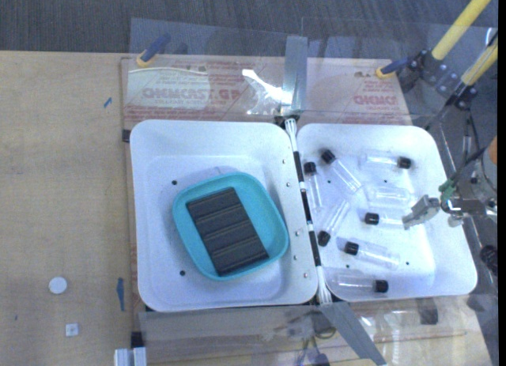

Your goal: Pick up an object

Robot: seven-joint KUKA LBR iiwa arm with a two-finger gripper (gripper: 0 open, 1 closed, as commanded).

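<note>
Two shallow white bins (150, 198) sit on tan bench. Grey two-finger gripper (419, 213) hovers low above clear black-capped vials (371, 252), apparently lining up a grasp; its finger state I cannot tell

The grey arm with its two-finger gripper (417, 213) enters at the right edge, which cuts off everything above the wrist, and the fingers are too blurred and small to tell whether they stand apart or together. The clear plastic vials with black caps (370, 252) in the right white bin (427, 139) are nearly see-through against the white floor, so their outlines and exact number are hard to make out. Two yellow rods (466, 13) at the upper right run out of frame, and the small white bits on the tan desk (58, 284) are too tiny to identify.
</note>
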